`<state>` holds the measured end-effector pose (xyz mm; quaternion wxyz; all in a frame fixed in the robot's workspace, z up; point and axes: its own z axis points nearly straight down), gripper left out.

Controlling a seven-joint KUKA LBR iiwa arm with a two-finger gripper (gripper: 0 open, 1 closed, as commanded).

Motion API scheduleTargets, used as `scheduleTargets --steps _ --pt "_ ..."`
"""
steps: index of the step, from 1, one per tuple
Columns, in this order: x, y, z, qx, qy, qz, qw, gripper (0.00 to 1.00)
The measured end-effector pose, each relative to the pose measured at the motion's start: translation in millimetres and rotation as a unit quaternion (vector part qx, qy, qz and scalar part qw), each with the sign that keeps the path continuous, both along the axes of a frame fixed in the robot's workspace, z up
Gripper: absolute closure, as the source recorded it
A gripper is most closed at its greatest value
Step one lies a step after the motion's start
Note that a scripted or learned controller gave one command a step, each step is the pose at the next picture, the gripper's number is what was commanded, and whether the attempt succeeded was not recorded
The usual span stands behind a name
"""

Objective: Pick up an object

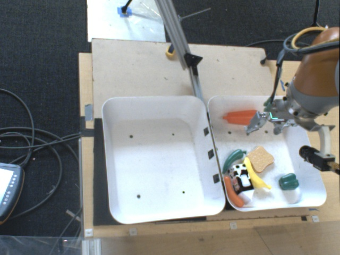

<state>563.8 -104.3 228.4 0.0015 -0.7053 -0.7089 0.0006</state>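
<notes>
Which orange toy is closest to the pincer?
The long orange one at the bin's far end, just left of the pincer. The other orange toy lies at the near edge among the pile.

You see two white bins (159, 110). In the right bin there is an orange carrot (240, 117), a tan bread slice (260, 159), a yellow banana (256, 178), a dark green pepper (288, 181) and a black-and-white patterned block (241, 175). The arm (317, 73) is grey and orange.
</notes>
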Motion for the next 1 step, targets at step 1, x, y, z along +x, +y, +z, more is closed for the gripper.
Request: scheduleTargets --steps 1 --pt "0.8 -0.3 1.8 -0.0003 -0.002 -0.001 1.0 0.0"
